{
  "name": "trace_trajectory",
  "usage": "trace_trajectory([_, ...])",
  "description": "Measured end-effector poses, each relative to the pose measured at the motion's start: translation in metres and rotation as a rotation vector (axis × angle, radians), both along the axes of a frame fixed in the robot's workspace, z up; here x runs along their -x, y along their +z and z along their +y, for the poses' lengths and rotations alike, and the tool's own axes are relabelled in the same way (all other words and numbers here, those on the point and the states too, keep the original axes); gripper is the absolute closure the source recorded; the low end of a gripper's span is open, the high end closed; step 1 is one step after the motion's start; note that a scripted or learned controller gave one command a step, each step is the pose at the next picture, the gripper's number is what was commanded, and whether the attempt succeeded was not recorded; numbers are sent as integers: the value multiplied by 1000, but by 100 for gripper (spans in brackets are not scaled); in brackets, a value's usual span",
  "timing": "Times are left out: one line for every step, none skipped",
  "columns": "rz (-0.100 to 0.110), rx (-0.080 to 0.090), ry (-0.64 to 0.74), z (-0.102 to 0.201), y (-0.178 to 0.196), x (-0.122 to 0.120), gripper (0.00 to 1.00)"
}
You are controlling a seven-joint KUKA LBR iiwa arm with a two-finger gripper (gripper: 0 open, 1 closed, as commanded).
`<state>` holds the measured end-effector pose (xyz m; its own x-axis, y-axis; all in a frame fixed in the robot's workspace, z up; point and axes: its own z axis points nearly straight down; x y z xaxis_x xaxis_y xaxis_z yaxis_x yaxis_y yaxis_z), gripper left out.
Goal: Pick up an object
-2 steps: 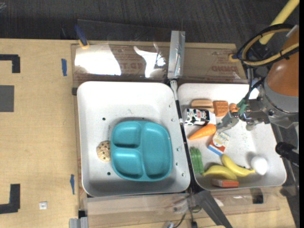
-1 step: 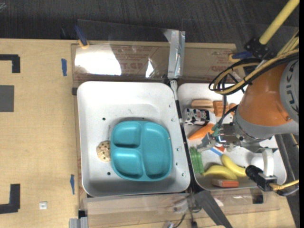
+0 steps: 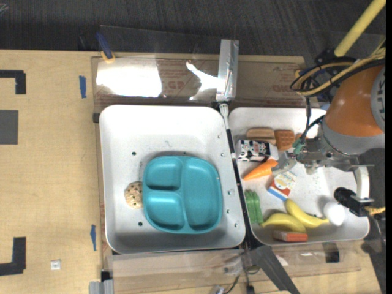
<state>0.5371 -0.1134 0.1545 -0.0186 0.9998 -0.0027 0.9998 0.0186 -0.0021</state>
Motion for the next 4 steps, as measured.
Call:
trace_trajectory([6, -5, 44, -19, -68, -62, 0])
trace_trajectory([-6, -3, 40, 15, -67, -31, 0])
trace_trajectory([-5, -1, 53, -5, -67, 45, 0])
trace_trajectory([-14, 0, 53, -5, -56, 42, 100])
